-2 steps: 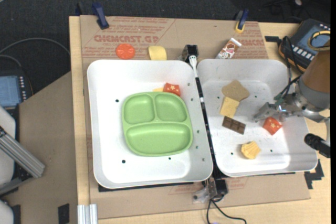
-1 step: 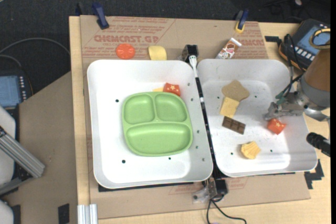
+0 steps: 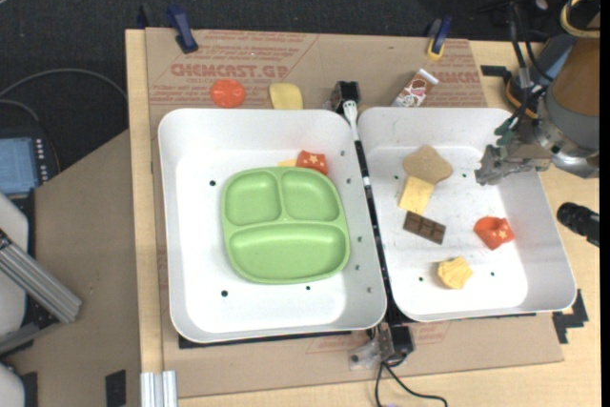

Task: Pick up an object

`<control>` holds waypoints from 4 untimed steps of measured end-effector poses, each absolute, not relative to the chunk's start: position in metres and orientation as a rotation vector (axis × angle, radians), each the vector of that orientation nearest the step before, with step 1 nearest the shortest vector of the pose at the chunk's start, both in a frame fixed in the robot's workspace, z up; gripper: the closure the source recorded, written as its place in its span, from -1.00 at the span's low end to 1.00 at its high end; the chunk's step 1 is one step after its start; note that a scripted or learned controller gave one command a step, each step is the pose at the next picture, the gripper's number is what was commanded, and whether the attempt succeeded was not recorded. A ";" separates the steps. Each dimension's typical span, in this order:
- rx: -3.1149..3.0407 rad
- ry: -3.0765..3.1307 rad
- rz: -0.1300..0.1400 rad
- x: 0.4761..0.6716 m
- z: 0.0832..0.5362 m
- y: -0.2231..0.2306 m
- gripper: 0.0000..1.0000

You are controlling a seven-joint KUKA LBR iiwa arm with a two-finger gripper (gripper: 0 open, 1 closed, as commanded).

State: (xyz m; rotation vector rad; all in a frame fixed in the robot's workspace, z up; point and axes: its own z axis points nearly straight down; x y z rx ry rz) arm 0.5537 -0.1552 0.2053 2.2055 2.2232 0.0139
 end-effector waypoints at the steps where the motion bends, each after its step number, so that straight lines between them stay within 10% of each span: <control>1: 2.220 2.222 0.001 0.550 0.198 -0.159 -1.00; 2: 2.233 2.223 -0.010 0.545 0.081 -0.210 -1.00; 3: 2.221 2.218 0.001 0.549 0.099 -0.209 1.00; 4: 2.222 2.218 0.000 0.549 0.098 -0.209 -1.00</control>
